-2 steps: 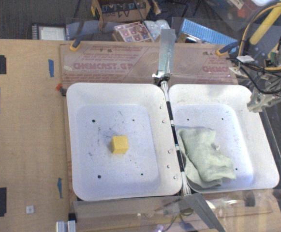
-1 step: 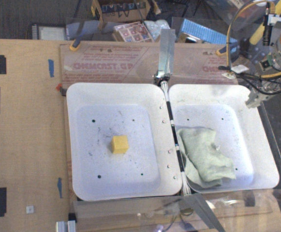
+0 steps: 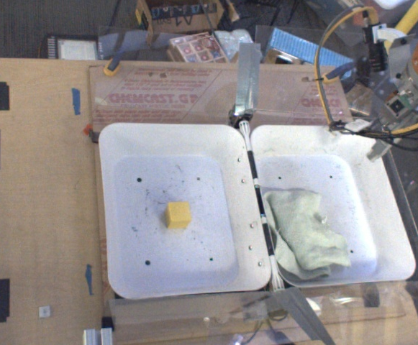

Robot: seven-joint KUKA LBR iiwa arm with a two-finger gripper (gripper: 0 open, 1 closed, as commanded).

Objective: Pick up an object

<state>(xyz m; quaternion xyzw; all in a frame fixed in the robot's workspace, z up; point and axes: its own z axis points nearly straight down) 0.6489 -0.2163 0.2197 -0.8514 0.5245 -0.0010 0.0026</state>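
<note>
Bench with two shallow white bins, seen from above at a slant. The arm (image 3: 403, 56) sits at the far right corner, above and just outside the right bin (image 3: 388, 192); its claw is lost among yellow cables (image 3: 327, 70) and grey hardware, so whether it is open, shut or carrying anything cannot be told.

Two objects are candidates for picking. A small yellow block (image 3: 179, 215) lies near the middle of the left bin (image 3: 122, 157), well apart from every wall. A crumpled pale green cloth (image 3: 306, 228) lies in the near left part of the right bin, touching the wall beside the divider between the bins.

Likely risks: the block is small and hard-edged, so a slightly offset descent could nudge it aside or close beside it. The cloth is limp, and a pinch may catch only a fold that slips free; its place against the wall also crowds one side. To reach the block, the arm must cross the right bin and the divider.

Beyond the far rims lie a cardboard sheet (image 3: 194, 95) and assorted clutter, clear of both bins.
</note>
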